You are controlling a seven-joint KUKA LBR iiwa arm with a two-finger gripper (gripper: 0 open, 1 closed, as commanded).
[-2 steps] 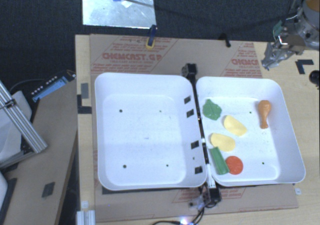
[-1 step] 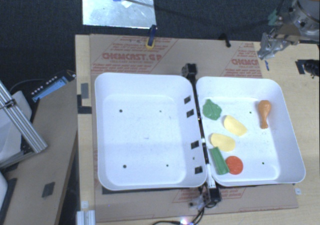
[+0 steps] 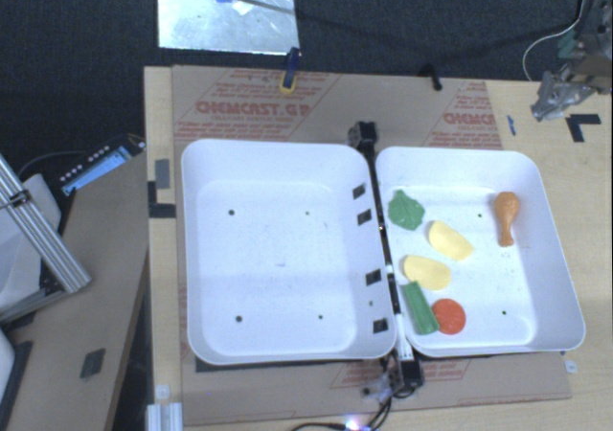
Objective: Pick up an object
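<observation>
The gripper [image 3: 567, 94] hangs beyond the right white plastic bin [image 3: 551, 218]; its state I cannot tell. Inside, the green stick [image 3: 419, 307] touches the red disc [image 3: 448, 316], so a descent there risks nudging both.

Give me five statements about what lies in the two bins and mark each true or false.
1. The orange drumstick-shaped toy lies in the right bin. True.
2. The red round piece lies in the left bin. False: it is in the right bin, near its front.
3. The long green piece lies beside the red round piece. True.
4. The tool hangs over the left bin. False: it is beyond the right bin's far corner.
5. Two yellow pieces lie in the right bin. True.
</observation>
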